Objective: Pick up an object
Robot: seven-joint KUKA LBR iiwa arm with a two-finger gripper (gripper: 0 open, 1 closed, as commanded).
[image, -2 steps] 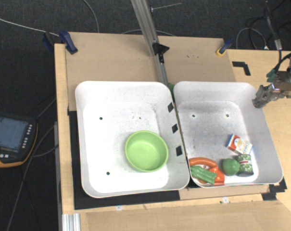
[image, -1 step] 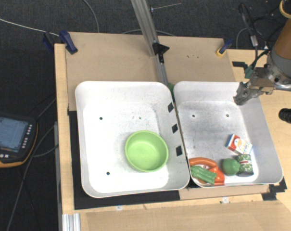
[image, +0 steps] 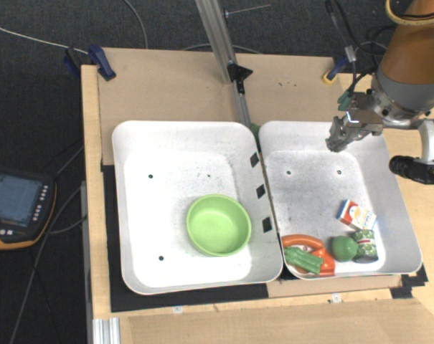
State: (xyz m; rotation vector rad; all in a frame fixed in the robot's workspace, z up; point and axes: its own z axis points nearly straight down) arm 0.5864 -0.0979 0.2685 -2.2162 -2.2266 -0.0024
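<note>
1. Dark carpet surrounds a tan bench (image: 173, 84) carrying two shallow white bins side by side, with a slanted metal rail (image: 215, 20) running down toward the seam between them.

2. Over the upper part of the right bin (image: 310, 192) hangs the gripper (image: 340, 140), above bare floor and well apart from anything it could grasp. Nothing shows between its fingers; how wide they stand cannot be told from this slanted view.

3. Candidates for the pick lie bunched in the right bin's near corner. The small red-and-white carton (image: 355, 213) sits a little apart from the rest, so it looks like the cleanest target.

4. To do this step well, I would travel toward the near corner before descending, centre over one item, and turn the fingers to span its narrow side. The bin wall is close there, so approach from the open inner side.

5. Count, right bin: one carton, one small can (image: 366, 245), one green ball-like item (image: 343, 247), one orange-and-green toy vegetable cluster (image: 306, 255); the last three touch or nearly touch.

6. Count, left bin (image: 152, 156): one green bowl (image: 218, 225).

7. Off the bench to the left lies one handheld control pendant (image: 16, 206).
</note>
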